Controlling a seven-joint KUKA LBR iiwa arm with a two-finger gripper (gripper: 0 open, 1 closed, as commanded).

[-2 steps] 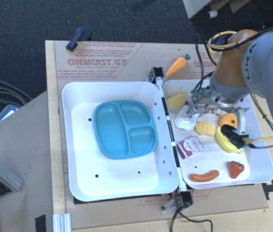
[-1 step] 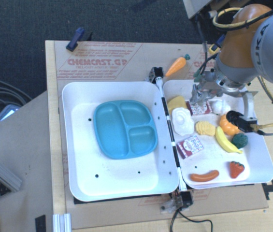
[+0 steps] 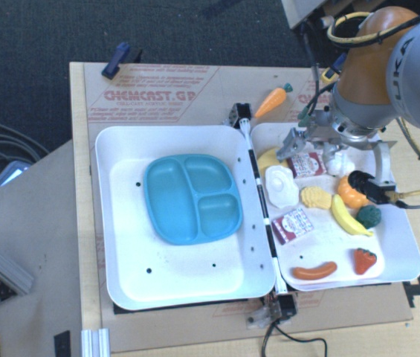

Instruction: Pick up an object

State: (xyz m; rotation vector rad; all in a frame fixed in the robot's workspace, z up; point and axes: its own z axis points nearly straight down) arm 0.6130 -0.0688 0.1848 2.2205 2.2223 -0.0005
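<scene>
A dark carpeted floor (image 3: 120,13) surrounds a wooden bench (image 3: 91,222) topped with printed brown cardboard (image 3: 157,91). Grey cables (image 3: 1,136) trail across the floor at left, beside what may be a metal frame (image 3: 1,262).

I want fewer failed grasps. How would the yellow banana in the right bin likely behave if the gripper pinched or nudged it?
The banana looks like smooth moulded plastic, so probably stiff, light and a bit slippery. Its curved shape may pivot when nudged, bumping the green toy touching its end.

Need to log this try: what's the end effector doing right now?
End effector: low over the right bin, above the toy food; open or closed cannot be told.
</scene>
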